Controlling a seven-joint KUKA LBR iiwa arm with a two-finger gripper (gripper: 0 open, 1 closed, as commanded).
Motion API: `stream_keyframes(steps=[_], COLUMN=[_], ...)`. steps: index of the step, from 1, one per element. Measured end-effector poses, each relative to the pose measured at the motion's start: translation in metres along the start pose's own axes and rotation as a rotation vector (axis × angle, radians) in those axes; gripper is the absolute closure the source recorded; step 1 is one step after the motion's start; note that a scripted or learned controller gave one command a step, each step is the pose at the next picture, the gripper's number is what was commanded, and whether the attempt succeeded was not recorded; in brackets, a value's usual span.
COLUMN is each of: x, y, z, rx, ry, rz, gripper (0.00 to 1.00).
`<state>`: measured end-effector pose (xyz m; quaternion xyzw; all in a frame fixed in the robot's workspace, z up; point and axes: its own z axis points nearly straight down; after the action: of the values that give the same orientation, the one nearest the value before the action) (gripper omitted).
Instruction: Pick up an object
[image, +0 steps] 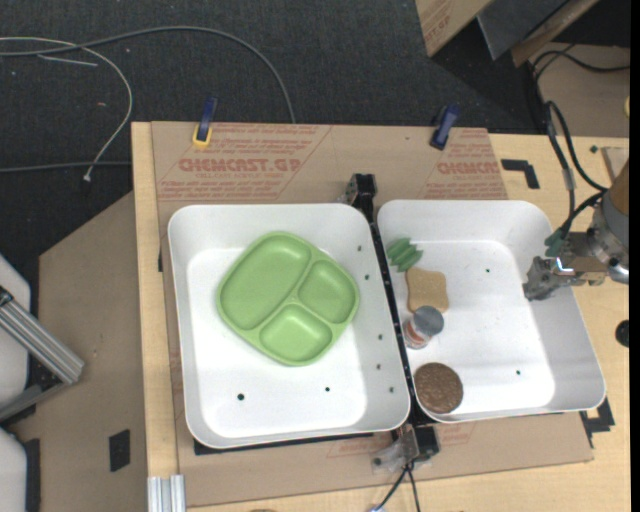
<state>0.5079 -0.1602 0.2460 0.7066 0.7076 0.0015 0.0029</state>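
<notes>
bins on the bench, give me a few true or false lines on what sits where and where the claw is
1. The green divided plate lies in the left bin. True.
2. The brown round disc sits at the far corner of the right bin. False: it sits at the near left corner.
3. The tan sponge lies in the left bin. False: it lies in the right bin, by the divider.
4. The claw is at the right bin's right edge, away from the objects. True.
5. The small can lies between sponge and disc. True.
</notes>
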Motion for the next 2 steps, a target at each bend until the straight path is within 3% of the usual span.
stream_keyframes(steps=[1, 2], x=[0.0, 0.055], y=[0.001, 0.021], z=[-0.02, -0.023], rx=[0.003, 0.004], ry=[0.001, 0.004], rz=[0.0, -0.006], gripper=[1.0, 1.0])
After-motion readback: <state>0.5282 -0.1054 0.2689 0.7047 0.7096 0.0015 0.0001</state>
